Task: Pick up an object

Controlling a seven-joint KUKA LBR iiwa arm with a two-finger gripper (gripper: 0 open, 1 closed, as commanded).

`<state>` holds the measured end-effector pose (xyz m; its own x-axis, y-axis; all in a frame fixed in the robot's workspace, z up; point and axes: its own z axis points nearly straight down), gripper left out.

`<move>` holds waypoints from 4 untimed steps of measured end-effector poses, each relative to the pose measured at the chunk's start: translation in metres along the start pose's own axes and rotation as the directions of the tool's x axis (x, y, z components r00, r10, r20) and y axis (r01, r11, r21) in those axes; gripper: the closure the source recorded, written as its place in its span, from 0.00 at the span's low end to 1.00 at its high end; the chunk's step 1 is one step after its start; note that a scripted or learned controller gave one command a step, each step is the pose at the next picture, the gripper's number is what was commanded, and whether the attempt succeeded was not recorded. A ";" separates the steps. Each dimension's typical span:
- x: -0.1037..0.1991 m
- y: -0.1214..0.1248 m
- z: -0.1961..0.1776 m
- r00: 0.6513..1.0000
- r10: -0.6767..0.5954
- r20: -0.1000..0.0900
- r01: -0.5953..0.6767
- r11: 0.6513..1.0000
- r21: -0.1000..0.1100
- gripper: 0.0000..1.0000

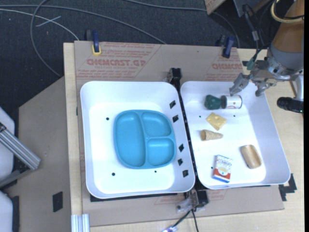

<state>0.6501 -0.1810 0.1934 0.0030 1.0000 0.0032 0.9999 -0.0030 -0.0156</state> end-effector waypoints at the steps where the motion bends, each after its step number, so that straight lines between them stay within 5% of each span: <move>1: 0.001 0.003 -0.010 1.000 -0.003 0.003 0.003 1.000 -0.015 0.00; 4: -0.004 -0.006 0.109 1.000 -0.004 0.003 0.004 1.000 -0.013 0.00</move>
<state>0.6425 -0.1842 0.0849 -0.0013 1.0000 0.0003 1.0000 0.0013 -0.0021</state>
